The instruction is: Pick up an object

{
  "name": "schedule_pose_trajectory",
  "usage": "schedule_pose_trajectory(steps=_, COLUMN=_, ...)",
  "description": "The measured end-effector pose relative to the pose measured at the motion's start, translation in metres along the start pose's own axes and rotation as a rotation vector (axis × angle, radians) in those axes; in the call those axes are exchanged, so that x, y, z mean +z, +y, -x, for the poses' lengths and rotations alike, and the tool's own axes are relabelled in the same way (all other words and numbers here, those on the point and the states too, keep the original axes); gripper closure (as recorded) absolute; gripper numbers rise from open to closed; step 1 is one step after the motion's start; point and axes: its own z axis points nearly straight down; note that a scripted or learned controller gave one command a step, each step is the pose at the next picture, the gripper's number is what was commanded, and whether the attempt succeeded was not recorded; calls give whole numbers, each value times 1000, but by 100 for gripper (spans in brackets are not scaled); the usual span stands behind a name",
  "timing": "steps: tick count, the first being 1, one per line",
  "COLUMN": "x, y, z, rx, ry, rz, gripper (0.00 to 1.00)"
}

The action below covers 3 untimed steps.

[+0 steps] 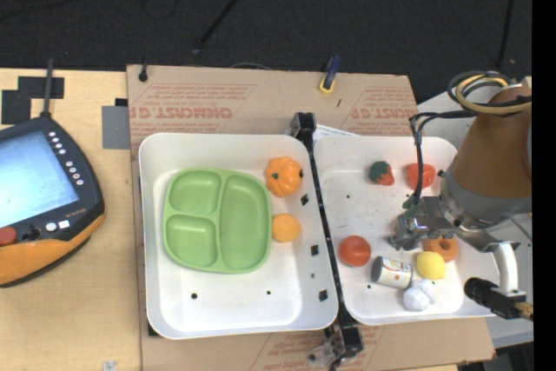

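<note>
Hovering low over the right white bin, the metal gripper has lifted nothing yet, so the pick looks unfinished. Its grip state cannot be told. It sits among the small toys, beside the yellow lemon-like toy and orange ring.

Hand above toy-strewn right bin

Divided plate in left bin.
</note>
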Motion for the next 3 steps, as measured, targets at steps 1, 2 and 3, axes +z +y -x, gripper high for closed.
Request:
schedule_pose_trajectory(steps=1, x=-73, y=11, z=-77, rx=-12, ry=-1, rz=21, gripper=100)
schedule_pose_trajectory(steps=2, x=-79, y=6, z=-116, rx=-8, ry=-2, rz=15, gripper=100)
schedule_pose_trajectory(steps=3, x=-88, y=6, z=-113, rx=-4, ry=-3, rz=12, gripper=100)
